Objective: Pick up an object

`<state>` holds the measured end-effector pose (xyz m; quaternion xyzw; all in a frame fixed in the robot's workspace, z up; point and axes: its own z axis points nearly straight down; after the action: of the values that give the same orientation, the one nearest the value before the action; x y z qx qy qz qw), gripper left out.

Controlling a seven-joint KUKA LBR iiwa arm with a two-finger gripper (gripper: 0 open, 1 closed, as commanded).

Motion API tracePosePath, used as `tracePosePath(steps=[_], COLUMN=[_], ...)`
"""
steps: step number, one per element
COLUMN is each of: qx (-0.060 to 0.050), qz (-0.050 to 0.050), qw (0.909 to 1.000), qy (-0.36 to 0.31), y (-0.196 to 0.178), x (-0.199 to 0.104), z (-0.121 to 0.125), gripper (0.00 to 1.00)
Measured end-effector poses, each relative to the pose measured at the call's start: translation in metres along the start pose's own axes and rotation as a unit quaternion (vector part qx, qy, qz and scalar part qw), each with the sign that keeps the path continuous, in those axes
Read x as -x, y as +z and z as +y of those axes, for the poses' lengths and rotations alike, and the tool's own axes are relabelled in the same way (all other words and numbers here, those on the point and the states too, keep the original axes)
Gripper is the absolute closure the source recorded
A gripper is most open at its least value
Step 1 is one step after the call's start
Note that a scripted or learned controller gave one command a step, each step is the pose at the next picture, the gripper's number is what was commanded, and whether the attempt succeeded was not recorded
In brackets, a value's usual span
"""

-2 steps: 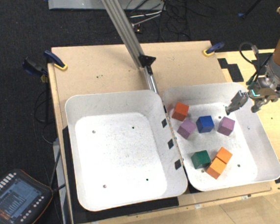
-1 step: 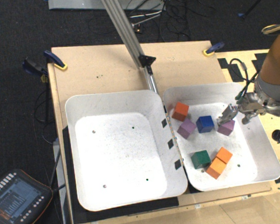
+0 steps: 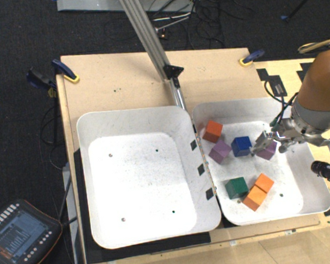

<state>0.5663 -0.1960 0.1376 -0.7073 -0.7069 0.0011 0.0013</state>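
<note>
Purple cube number two, the small block of matte violet [image 3: 267, 151], sits near the middle of the right white bin [image 3: 311, 201], and my gripper [image 3: 269, 142] is right on top of it, the metal fingertips touching its upper edge. Whether my jaws are clenched on it or released I cannot tell; the block's top is hidden by them from this angle. Just left of it stands a blue cube [image 3: 242, 146], almost touching. Further left lies another purple cube [image 3: 219, 151], tilted, with an orange cube [image 3: 213, 131] just above it toward the bin's back wall. Nearer the front edge are a dark green cube [image 3: 236, 187] and two orange cubes [image 3: 259, 191] pressed against each other, just beside the green one. My grey arm with its orange band [image 3: 321, 78] reaches in over the bin's right rim. The left white bin [image 3: 95, 129] sits alongside, touching the right one.
</note>
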Motion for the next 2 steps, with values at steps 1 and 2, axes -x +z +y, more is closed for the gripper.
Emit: tracePosePath(steps=[1,2], qx=[0.002,0.003], qz=[-0.001,-0.001], qw=[1.0,1.0], qy=[0.0,0.0], y=[0.044,0.032], x=[0.0,0.0], z=[0.0,0.001], gripper=[0.0,1.0])
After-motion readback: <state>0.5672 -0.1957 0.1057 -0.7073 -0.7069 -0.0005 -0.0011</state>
